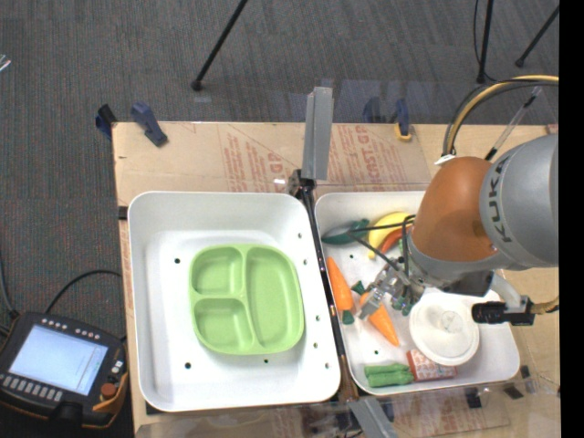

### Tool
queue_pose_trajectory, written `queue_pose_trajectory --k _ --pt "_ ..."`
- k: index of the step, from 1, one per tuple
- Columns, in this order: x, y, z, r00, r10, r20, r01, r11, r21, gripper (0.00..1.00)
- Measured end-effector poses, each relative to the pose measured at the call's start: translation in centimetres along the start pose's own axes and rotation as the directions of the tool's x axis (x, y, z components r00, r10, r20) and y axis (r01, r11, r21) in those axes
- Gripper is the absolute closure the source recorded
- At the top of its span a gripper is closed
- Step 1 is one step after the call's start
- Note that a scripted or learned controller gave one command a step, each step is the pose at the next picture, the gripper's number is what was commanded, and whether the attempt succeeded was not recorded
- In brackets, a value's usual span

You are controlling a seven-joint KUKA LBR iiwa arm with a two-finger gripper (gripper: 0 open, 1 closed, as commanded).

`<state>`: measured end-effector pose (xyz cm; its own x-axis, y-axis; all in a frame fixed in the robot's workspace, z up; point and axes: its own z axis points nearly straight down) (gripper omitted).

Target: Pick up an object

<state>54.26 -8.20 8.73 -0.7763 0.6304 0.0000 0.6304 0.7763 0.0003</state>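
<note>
Right bin (507, 365): gripper (376, 301) among carrots (338, 284), white bowl (443, 330) beside

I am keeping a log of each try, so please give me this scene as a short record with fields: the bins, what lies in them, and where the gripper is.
left bin: holds a green divided plate
right bin: holds two carrots, a white round lid, a green piece, a small red box, a yellow thing partly hidden
long carrot: lies near the bin's left wall
short carrot: lies beside the gripper
white lid: right of the short carrot
gripper: low over the right bin, between the carrots
holding: nothing seen between the fingers
</note>
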Motion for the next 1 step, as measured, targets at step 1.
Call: queue_pose_trajectory --k 1 --pt "5.47 1.69 -18.75 0.992 0.129 0.005 -0.129 0.992 -0.005 1.00"
